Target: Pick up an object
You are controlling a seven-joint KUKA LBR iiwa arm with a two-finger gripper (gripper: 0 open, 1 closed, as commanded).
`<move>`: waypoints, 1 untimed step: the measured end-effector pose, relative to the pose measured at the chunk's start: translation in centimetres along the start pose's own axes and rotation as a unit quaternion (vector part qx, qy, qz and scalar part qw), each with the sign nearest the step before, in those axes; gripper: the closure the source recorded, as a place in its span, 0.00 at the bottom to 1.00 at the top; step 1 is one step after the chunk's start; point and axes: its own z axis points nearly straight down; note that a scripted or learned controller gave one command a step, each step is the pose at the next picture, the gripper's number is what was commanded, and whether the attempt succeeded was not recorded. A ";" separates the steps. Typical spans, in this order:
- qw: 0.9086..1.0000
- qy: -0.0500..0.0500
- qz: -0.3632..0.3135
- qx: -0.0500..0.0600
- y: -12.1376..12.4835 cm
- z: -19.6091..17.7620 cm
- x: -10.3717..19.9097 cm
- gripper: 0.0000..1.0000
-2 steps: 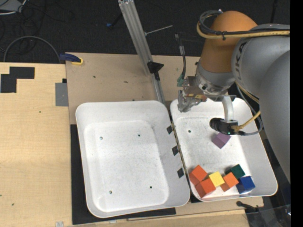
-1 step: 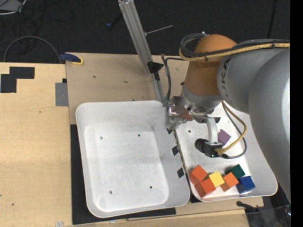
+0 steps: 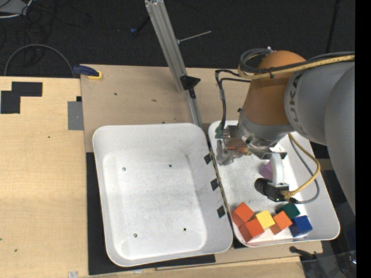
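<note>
My gripper (image 3: 225, 153) hangs over the back left part of the right bin (image 3: 328, 227), close to the wall it shares with the left bin. Several small blocks lie clustered at the right bin's front: an orange-red block (image 3: 243, 211), a red block (image 3: 253, 230), a yellow block (image 3: 265, 219), an orange block (image 3: 282, 220), a green block (image 3: 292, 209) and a blue block (image 3: 301, 226). A purple object (image 3: 266, 170) peeks out behind the wrist, mostly hidden. The gripper stands well behind the cluster, apart from it.
The left bin (image 3: 110, 138) sits beside the right one, with black clips (image 3: 215, 184) along the shared edge. A slanted aluminium rail (image 3: 171, 45) rises from behind the bins. The big grey arm (image 3: 324, 103) covers the right bin's back right.
</note>
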 end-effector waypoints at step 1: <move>1.000 0.002 -0.004 -0.002 2.3 0.0 6.1 1.00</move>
